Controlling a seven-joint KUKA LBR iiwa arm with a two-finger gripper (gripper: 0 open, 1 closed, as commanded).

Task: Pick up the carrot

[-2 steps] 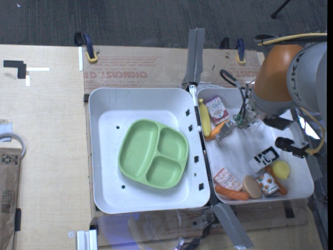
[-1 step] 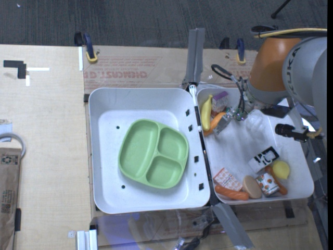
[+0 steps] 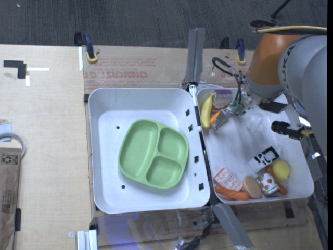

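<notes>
the gripper [image 3: 222, 120] sits at the far left of the right bin [image 3: 244, 139], just beside the banana [image 3: 206, 110]; its opening cannot be determined. the carrot [image 3: 231, 194] lies well apart, at the near rim, touching a packet [image 3: 227, 178] and a round bun [image 3: 253, 187].

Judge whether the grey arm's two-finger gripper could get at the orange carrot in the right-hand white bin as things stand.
Probably yes. The orange carrot lies uncovered at the near edge of the right-hand white bin, with open floor between it and the two-finger gripper by the yellow banana. The bin wall and the red-and-white packet crowd it.
</notes>
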